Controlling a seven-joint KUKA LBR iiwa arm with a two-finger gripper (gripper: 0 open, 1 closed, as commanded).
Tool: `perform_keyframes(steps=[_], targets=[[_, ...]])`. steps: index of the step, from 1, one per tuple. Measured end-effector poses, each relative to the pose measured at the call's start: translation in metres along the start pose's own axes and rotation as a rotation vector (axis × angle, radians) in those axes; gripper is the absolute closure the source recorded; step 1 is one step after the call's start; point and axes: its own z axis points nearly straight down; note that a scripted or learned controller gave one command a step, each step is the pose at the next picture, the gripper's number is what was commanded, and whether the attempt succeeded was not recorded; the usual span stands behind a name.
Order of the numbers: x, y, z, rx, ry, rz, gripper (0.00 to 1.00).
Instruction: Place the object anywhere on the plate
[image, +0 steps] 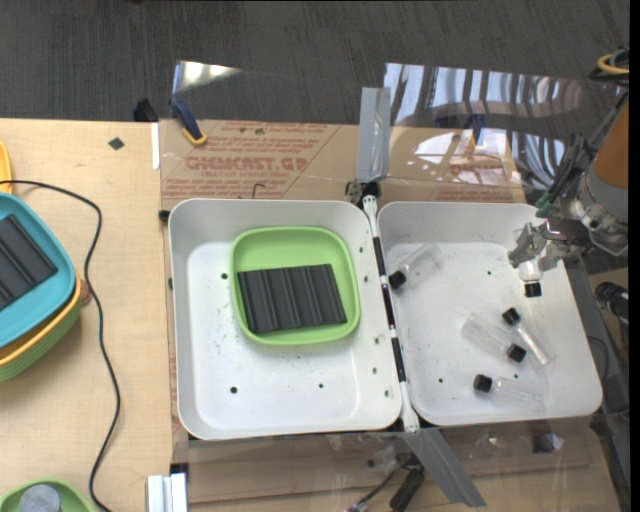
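A square green plate (291, 243) lies in the left bin (200, 340), and a black ribbed slab (293, 298) rests flat on it. In the right bin (440, 390) lie several clear vials with black caps, one at the upper left (413, 266), two near the middle right (487, 330) (530, 346) and one at the front (505, 392). My gripper (531, 256) hangs over the right bin's upper right part, far from the plate. A small black cap (532, 289) shows just below it; whether it is held I cannot tell.
A cardboard sheet (260, 155) lies behind the bins. On the wooden bench at the left sit stacked teal and yellow containers (35, 290) and a black cable (100, 300). A metal divider (385, 300) separates the two bins.
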Motion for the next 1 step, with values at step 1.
perform_keyframes(steps=[1], targets=[[0.0,0.0,0.0,0.0,0.0,0.0,0.0]])
